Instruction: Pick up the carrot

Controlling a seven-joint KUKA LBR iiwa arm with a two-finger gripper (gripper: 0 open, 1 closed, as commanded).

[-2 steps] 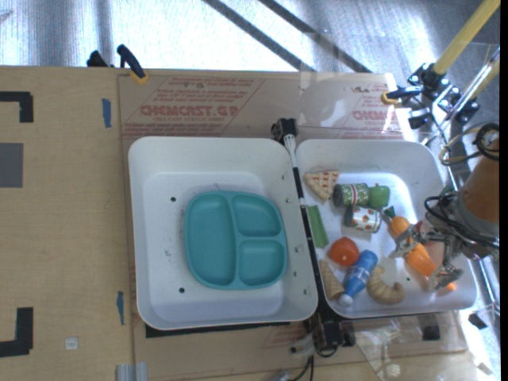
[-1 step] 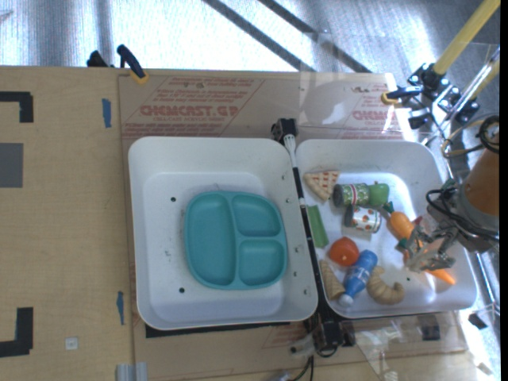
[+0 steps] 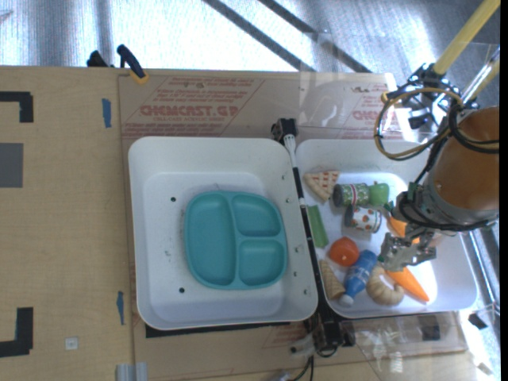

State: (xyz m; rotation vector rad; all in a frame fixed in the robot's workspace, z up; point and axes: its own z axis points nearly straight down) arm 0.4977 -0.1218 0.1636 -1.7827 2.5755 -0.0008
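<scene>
The carrot (image 3: 414, 284) is orange and tapered. It lies near the front right of the right bin (image 3: 456, 288), with its tip pointing to the front right. My gripper (image 3: 405, 254) hangs directly over the carrot's thick end, low in the bin, below the arm's orange band. The gripper body hides the carrot's upper end. A small orange piece (image 3: 397, 227) shows just behind the gripper.
The right bin also holds a tan croissant (image 3: 384, 289) touching the carrot, a blue bottle (image 3: 361, 270), a red-orange ball (image 3: 344, 251), a cone (image 3: 332, 280), a green stick (image 3: 317, 225), a spotted cup (image 3: 365, 218), a green can (image 3: 361, 194) and a waffle wedge (image 3: 321, 183). A teal divided plate (image 3: 236, 239) lies in the left bin (image 3: 151, 213).
</scene>
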